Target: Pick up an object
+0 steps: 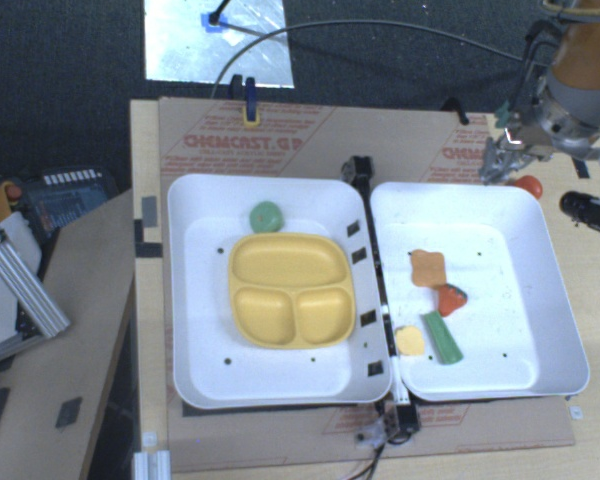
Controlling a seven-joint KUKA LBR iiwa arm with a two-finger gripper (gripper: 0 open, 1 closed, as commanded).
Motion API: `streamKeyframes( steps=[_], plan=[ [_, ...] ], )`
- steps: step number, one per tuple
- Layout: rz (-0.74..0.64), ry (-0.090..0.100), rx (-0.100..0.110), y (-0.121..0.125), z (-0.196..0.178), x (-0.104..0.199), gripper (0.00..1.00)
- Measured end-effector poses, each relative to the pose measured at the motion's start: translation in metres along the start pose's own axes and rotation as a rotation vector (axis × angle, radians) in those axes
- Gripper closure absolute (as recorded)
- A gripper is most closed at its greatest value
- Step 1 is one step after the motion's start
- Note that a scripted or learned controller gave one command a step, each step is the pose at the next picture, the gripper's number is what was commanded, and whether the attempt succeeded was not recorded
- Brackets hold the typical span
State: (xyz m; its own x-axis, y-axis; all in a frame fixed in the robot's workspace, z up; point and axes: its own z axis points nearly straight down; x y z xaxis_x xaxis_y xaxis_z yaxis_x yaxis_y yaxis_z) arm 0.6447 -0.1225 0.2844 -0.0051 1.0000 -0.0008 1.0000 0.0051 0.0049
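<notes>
The gripper (497, 165) was seen above the far right corner of the right bin (550, 268), and whether it was open or shut could not be told. A small red object (526, 184) was seen just beside it at the bin's rim. Inside the right bin, an orange piece (428, 267), a red piece (451, 298), a green piece (443, 337) and a pale yellow piece (410, 341) were laid near one another. In the left bin (195, 268), a yellow divided tray (290, 288) was set, with a green round object (266, 216) just behind it.
</notes>
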Motion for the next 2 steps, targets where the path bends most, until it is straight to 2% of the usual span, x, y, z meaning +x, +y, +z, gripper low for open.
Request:
streamKeyframes(
  steps=[2],
  plan=[
    [-0.001,0.001,0.006,-0.039,0.036,0.094,1.0]
  ],
)
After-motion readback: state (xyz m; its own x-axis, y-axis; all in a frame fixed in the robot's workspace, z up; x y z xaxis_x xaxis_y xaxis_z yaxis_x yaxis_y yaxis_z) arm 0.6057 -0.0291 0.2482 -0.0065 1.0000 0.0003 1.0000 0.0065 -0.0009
